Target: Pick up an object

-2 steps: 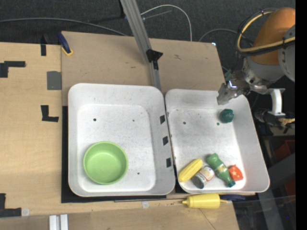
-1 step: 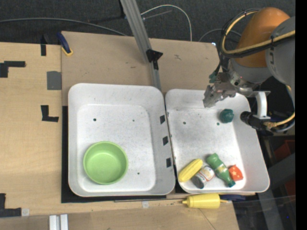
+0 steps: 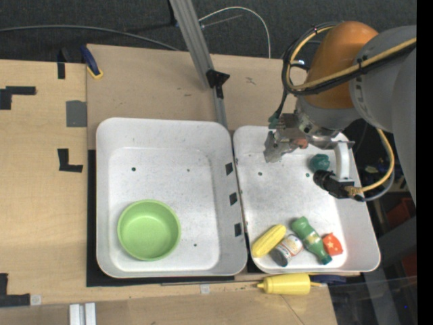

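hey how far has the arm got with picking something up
Done: nothing looks picked yet. The yellow corn, small can, green bottle and orange piece all lie in the right bin, and the green bowl sits in the left bin.
In hand: the gripper is over the right bin's far end, away from the cluster.
Left: reaching an object, gripping and lifting it.

Robot lab: taped bench [image 3: 40, 181], bins [image 3: 162, 131]
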